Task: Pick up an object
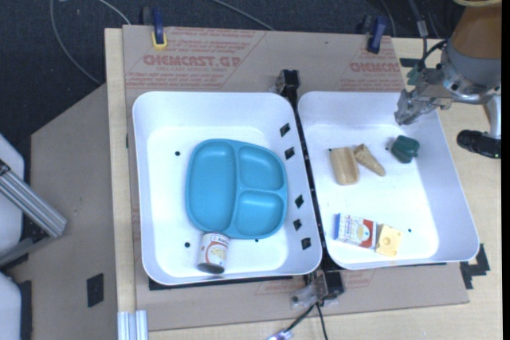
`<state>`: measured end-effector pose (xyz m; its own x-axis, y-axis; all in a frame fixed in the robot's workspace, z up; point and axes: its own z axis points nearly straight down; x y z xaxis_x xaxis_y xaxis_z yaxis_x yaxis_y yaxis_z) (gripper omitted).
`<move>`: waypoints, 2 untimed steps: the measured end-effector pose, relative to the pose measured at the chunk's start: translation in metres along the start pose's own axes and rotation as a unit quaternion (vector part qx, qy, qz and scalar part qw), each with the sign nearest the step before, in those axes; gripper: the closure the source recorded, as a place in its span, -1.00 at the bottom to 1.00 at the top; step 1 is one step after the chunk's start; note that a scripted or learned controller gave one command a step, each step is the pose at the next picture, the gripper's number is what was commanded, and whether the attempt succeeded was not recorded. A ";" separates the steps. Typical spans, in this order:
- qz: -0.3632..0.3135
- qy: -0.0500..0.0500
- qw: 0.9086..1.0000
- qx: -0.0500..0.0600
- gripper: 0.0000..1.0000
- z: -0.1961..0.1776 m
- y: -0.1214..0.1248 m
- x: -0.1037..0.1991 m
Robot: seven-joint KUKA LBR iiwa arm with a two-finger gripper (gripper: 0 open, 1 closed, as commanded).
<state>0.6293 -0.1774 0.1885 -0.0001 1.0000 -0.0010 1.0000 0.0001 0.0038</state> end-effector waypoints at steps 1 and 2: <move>-0.001 0.000 1.000 -0.002 1.00 -0.062 -0.006 0.002; 0.000 0.000 1.000 0.000 1.00 -0.076 -0.005 0.002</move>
<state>0.6241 -0.1751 0.2648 -0.0011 1.0000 -0.0009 1.0000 0.0011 0.0033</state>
